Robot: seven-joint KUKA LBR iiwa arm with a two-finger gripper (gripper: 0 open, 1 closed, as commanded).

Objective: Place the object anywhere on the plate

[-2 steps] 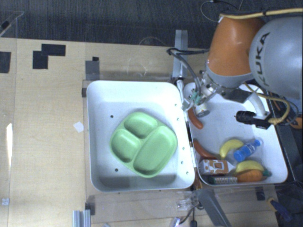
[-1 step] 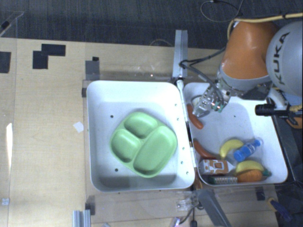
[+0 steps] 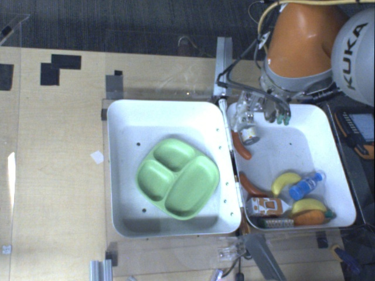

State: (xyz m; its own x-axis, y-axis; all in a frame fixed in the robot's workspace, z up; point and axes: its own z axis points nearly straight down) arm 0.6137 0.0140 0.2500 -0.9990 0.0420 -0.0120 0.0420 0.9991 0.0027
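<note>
At the right bin's far-left corner, I see the two-finger gripper (image 3: 248,129) hanging over a red-brown sausage (image 3: 241,146); I cannot tell its finger spacing. The green three-compartment plastic plate (image 3: 179,177) lies in the left white bin (image 3: 123,157).

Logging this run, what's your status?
Gripper low over right bin, above hot dog; grip unclear. Green plate bare, left bin. Nothing blocking.

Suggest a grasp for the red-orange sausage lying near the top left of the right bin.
Probably take the red-orange sausage across its narrow middle, coming straight down from above. It lies flat, long axis running top to bottom and slightly slanted, close to the right white bin's left wall, so finger room on that side looks tight. The end effector sits right by its upper end.
</note>
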